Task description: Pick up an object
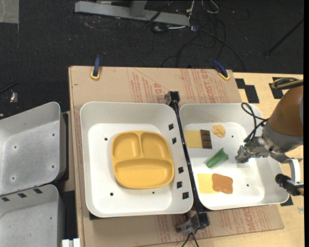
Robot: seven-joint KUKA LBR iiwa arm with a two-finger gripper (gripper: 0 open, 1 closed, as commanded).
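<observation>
Background: dark floor with black cables (203,29) and a grey metal bar (130,13) at twelve o'clock of the bench.
Bench: brown cardboard-faced board (140,84) with red print, held by two blue-and-yellow clamps (96,67) along its far edge.
Left bin: shallow white bin (94,159) holding a yellow plastic three-compartment plate (143,159) at its centre, lying flat.
Right bin: shallow white bin (256,190) touching the left bin along a black divider strip (182,149).
Green object: small green wedge-shaped piece (217,157) near the right bin's centre, lying tilted, apart from the other pieces.
Cards: pale yellow flat square with a dark brown bar (206,139) across its right side, at eleven o'clock of the green piece; a second pale yellow square (204,183) at six o'clock of it.
Orange-brown piece: flat rust-coloured lump (222,183) overlapping the second square's right edge.
Small yellow piece: rounded tan-yellow bit (218,130) at twelve o'clock of the green piece.
Arm: grey arm with an orange band (289,113) entering at three o'clock.
Gripper: two-finger gripper (243,155) low over the right bin, just at three o'clock of the green piece, not touching it; nothing visible between the fingers, and cannot tell whether they are spread or closed.
Side trays: two grey perforated metal trays (29,140) at nine o'clock of the bench.
</observation>
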